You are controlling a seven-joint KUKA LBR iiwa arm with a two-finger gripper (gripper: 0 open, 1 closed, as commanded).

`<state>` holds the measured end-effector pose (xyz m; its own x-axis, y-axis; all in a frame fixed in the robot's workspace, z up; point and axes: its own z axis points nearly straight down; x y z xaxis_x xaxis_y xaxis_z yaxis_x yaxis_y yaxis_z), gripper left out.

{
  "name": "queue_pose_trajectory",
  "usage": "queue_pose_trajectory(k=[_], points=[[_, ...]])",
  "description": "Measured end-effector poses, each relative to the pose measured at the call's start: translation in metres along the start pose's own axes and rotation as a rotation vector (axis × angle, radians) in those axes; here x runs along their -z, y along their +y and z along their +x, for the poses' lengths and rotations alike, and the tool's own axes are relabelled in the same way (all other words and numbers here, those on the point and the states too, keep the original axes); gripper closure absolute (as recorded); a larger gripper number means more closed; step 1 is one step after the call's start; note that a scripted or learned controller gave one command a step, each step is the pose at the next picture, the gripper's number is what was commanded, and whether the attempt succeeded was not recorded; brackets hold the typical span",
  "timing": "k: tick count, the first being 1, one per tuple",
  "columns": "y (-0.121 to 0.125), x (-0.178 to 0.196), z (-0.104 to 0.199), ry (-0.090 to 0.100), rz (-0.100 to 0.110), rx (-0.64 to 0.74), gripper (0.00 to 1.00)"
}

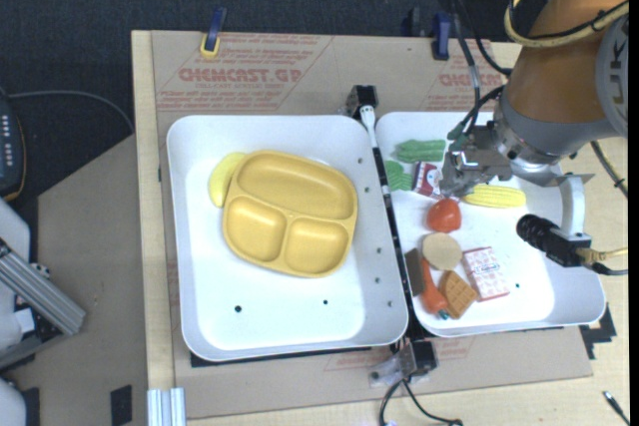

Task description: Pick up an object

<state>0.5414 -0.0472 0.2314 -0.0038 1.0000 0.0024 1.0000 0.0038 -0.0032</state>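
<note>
Camera view: L bin (190,244) w/ yellow tray (290,212); R bin (559,304) w/ toy food; claw (461,177) grip unclear.

Glossy plastic on matt board

We see a smooth yellow plastic tray (290,213) in the shiny left white bin (200,244), above printed cardboard (250,70).

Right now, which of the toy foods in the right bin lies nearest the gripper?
The red tomato, directly below the gripper. The yellow corn lies off to its right, and the round tan piece and pink carton sit lower in the bin.
</note>
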Motion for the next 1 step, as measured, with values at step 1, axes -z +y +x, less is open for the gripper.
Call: queue_pose_trajectory(k=[1], points=[[-0.0057,-0.0174,-0.0021,-0.001,0.001,-0.004,1.00]])
